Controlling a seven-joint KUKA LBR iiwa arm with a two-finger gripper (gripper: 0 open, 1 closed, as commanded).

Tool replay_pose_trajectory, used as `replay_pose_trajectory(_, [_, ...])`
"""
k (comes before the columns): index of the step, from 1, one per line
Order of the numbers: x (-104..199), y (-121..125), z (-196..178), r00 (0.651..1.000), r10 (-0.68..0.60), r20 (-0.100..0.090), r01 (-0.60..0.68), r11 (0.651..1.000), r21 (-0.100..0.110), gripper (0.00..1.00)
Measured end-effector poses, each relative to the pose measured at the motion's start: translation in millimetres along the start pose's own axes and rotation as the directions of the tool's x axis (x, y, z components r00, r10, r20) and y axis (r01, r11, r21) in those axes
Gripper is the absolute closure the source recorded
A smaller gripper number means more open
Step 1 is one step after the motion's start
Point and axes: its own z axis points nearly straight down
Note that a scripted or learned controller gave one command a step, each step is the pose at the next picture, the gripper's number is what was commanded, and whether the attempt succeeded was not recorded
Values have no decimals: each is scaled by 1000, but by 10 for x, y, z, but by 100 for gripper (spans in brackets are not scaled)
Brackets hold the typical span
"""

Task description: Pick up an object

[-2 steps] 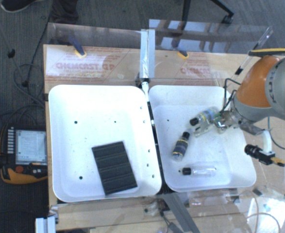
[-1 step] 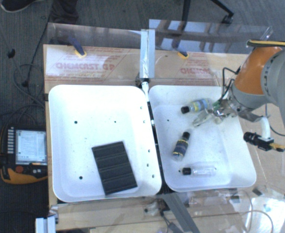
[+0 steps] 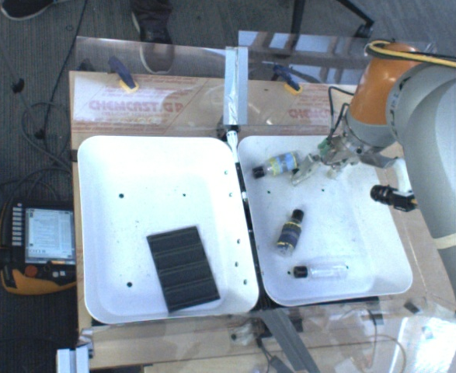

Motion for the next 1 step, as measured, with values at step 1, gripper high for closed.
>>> replay_pose_trajectory(1, [687, 184, -19, 1000, -10, -1, 10, 1000, -12, 0])
